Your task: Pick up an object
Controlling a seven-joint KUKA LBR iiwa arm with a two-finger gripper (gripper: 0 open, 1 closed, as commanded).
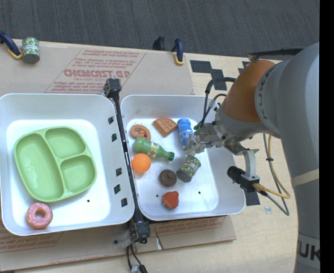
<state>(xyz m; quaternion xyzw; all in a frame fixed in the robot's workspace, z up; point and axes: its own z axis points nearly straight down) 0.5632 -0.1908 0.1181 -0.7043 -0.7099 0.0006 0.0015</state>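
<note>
Green can (188, 168) lies tilted in right bin (209, 201).

Glossy white plastic bins (7, 169) — matt brown cardboard (98, 67) beneath.

The bench (93, 67) has a brown cardboard sheet on top with red writing on it. 2 white bins sit side by side on the sheet, the left bin (1, 152) and the right bin (223, 198), touching in the middle. A small can (31, 49) lies at the far left corner, and blue clamps (178, 51) grip the far edge.
</note>
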